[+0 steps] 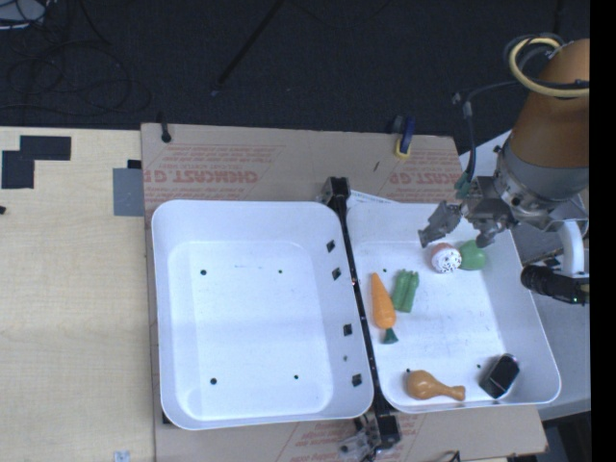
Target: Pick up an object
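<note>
Fingers (460, 227) spread wide, holding nothing | speckled white ball (445, 259) | glossy tapered carrot (383, 302)

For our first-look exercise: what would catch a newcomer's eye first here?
Probably the arm, grey and orange, reaching in at upper right, its claw above a speckled ball in the right bin. Next, the carrot beside a green piece near that bin's middle.

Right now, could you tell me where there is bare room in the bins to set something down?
The left bin offers bare floor from wall to wall. In the right bin, a free patch lies between the carrot, the tan gourd and the black object. It is crowded near the gripper, by the white ball.
</note>
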`<state>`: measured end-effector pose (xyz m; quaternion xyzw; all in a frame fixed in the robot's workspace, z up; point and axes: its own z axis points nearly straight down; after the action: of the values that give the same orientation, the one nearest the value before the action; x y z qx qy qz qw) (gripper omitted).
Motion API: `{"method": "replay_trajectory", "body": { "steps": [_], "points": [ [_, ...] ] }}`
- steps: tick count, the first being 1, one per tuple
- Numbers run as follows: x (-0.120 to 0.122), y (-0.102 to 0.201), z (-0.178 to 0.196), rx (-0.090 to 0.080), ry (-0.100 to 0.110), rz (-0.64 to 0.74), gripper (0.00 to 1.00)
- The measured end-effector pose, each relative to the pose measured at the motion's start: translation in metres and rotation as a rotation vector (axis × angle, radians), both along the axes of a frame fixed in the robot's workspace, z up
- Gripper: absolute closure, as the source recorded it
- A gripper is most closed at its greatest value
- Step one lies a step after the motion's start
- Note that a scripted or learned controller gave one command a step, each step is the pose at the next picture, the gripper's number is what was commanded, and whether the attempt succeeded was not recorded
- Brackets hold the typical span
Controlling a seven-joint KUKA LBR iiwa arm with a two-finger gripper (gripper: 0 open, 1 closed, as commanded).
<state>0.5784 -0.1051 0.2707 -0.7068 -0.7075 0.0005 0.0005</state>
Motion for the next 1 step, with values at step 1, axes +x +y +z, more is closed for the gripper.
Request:
{"method": "replay_trajectory", "body": {
  "steps": [1],
  "points": [
    [-0.0176,-0.0591,0.0178,-0.003,-0.001,-0.005,0.00]
  ]
}}
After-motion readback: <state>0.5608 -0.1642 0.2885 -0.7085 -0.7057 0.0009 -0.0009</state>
